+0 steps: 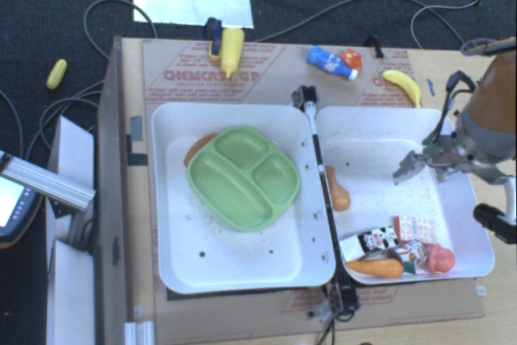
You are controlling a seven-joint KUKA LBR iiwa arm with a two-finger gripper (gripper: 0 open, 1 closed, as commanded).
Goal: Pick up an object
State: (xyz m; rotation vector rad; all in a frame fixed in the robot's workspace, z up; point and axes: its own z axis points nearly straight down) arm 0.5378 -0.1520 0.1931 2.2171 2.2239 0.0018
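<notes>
Nearest, in the right bin's [452,267] near corner: an orange carrot [378,267], a black-and-white carton [376,240], a red-patterned packet [414,229] and a pink toy [439,258], huddled close together. Against the divider, a little farther, an orange pear-shaped toy [336,191]. Above the right bin's middle, the jaws [412,166], spread open, grasping nothing, well apart from the pile. In the left bin [234,262], a green divided plate [244,177] lying over something orange. Farther, on the table [266,69] beyond the bins: a yellow bottle [231,49], a blue tube [333,61], a banana [402,85].
</notes>
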